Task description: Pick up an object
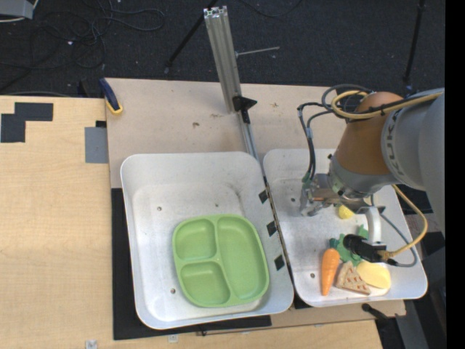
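1. Okay, near edge first: the toy wedge [353, 279], tan with red flecks, lies flat in the near corner of the right bin [290, 167] (right as the view shows it).
2. A pale yellow piece [378, 274] sits against the wedge on the side toward the view's right. They touch or almost touch.
3. The orange carrot [329, 270] lies just beside the wedge on the other side. Its tip points to the near rim and a green leafy top [338, 243] is at its far end.
4. These are the things to pick, all bunched in the near right part of that bin. None is lifted.
5. The left bin [145, 195] holds a green divided plate [218, 260] with three compartments. The plate lies flat in the bin's near half, apart from the walls.
6. Further in, a small yellow piece [346, 211] lies on the right bin's floor, near its middle.
7. The gripper [312, 201] hangs low over the right bin, just beside that small yellow piece on the side toward the left bin. Nothing shows in its grip. I cannot tell whether it is open or closed, and contact with the bin floor is unclear.
8. The arm [363, 147], with an orange band and a grey body, comes in from the view's right above the bin.
9. Behind the bins, the tan bench [167, 115] is bare, with a few dark specks.
10. An aluminium post [224, 57] rises at a tilt from between the bins' far corners.
11. A blue and yellow tool [111, 97] lies at the bench's far left corner.
12. Farthest back, cables [109, 20] are on the dark floor.
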Available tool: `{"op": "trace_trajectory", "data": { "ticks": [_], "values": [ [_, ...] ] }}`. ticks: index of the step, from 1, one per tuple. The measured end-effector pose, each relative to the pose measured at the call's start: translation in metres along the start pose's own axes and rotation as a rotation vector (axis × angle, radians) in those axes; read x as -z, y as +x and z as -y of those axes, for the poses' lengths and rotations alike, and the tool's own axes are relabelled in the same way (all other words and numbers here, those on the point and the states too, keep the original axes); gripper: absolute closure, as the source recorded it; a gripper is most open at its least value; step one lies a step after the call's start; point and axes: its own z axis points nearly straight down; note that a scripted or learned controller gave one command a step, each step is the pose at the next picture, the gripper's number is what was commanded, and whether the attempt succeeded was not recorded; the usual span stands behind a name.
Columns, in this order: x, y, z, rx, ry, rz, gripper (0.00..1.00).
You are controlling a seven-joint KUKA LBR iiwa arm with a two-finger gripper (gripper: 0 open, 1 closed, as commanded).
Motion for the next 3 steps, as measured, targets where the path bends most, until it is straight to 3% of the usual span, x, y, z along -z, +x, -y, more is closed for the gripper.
{"op": "trace_trajectory", "data": {
  "ticks": [3],
  "values": [
    [0.157, -0.011, -0.001, 0.005, 0.005, -0.001, 1.0]
  ]
}}
